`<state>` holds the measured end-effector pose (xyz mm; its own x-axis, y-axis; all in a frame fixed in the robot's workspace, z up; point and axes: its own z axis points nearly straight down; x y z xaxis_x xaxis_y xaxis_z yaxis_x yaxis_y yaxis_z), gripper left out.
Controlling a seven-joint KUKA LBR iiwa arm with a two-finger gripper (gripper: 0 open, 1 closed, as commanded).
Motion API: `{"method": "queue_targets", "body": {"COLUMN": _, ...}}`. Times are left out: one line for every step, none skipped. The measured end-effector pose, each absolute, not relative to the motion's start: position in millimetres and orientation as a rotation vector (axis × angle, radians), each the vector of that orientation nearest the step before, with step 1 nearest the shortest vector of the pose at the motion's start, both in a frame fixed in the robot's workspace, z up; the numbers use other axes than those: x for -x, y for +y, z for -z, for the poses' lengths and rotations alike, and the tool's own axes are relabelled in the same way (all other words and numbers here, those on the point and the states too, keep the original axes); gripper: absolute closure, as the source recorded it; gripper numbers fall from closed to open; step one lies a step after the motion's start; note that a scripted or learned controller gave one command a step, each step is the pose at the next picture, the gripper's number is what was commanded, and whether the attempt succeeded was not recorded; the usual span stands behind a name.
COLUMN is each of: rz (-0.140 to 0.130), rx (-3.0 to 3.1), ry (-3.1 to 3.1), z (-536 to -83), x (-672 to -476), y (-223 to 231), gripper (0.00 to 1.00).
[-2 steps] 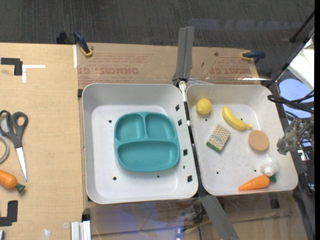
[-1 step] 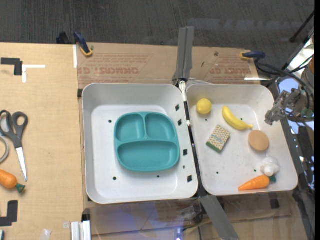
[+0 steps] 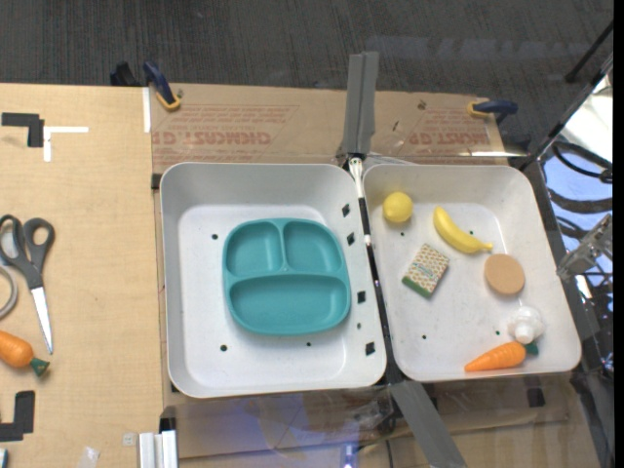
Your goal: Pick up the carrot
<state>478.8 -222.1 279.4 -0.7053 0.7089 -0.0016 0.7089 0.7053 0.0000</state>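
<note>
The teal divided plate (image 3: 287, 276) sits in the left bin (image 3: 185, 291). The carrot (image 3: 500, 357) lies at the front of the right bin (image 3: 551, 261), not picked up yet. The whole job is left. I cannot tell how the pincer is set.

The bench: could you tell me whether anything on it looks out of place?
Yes: a second carrot lies outside the bins on the bench, at the left edge below the scissors. The other carrot is in the right bin.
</note>
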Motion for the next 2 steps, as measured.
{"method": "queue_targets", "body": {"rz": 0.0, "rx": -1.137, "ry": 2.929, "z": -215, "x": -478.4, "y": -221, "gripper": 1.0}}
{"method": "queue_targets", "body": {"rz": 0.001, "rx": -1.025, "ry": 2.966, "z": -308, "x": -479.2, "y": -222, "gripper": 1.0}}
